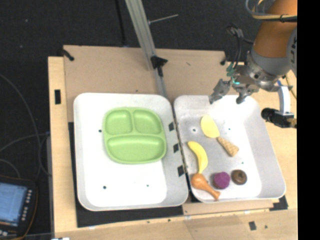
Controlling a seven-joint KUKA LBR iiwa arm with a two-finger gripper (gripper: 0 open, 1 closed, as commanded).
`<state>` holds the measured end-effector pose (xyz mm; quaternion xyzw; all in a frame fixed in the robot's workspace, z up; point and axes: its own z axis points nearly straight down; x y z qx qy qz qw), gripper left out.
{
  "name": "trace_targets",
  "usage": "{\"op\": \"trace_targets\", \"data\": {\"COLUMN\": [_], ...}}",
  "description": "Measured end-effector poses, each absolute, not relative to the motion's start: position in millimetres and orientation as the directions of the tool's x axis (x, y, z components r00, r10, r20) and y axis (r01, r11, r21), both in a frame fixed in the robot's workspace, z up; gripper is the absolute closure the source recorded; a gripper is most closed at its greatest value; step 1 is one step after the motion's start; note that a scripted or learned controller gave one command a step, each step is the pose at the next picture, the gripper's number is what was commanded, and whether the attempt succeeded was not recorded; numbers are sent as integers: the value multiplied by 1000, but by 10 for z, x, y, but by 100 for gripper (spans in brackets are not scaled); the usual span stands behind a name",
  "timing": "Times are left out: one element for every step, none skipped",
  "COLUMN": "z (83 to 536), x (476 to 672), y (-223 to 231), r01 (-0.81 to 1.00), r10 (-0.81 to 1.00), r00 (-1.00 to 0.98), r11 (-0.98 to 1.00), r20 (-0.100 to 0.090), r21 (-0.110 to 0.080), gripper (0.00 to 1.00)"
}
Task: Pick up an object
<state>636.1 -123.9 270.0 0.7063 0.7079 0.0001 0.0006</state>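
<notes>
A drumstick (205,185), plum (220,180), doughnut (239,177), banana (198,155), cone (228,146) and lemon slice (210,127) are lying in the right bin (265,154), below the gripper (229,95), whose spread fingers are grasping nothing. The left bin (90,184) is holding a green tray (134,135).

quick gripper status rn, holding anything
gripper: open, holding nothing, above the far edge of the right bin.
</notes>
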Motion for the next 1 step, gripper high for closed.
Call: {"op": "trace_targets", "data": {"z": [2701], "x": [6361], "y": [-1239], "r01": [1000], "r10": [1000], "r00": [-2], "r11": [2], "r20": [-1], "r21": [1], "gripper": [0]}}
